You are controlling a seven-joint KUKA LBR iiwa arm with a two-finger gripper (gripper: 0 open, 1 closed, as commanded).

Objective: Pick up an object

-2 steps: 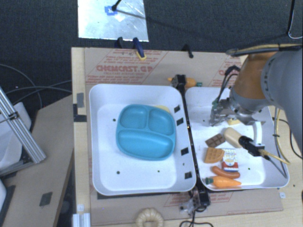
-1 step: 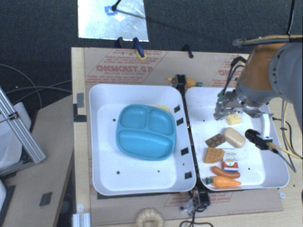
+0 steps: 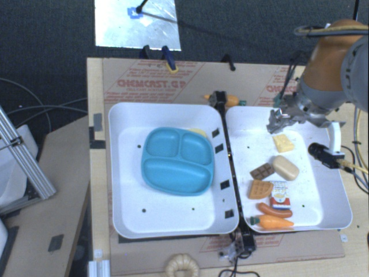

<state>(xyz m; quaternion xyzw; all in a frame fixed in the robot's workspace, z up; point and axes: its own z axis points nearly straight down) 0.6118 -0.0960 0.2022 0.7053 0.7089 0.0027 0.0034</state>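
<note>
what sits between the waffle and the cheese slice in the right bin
In the camera view, a chocolate bar and a beige bun lie side by side between the waffle and the cheese slice.

Bench (image 3: 144, 74), brown board; left bin (image 3: 124, 172), right bin (image 3: 334, 206) side by side

In the right bin (image 3: 323, 209), bare floor lies open at nine o'clock and three o'clock, while the toy foods crowd from centre to six o'clock, and the blue divided plate (image 3: 177, 160) fills the left bin (image 3: 127, 212) centre.
</note>
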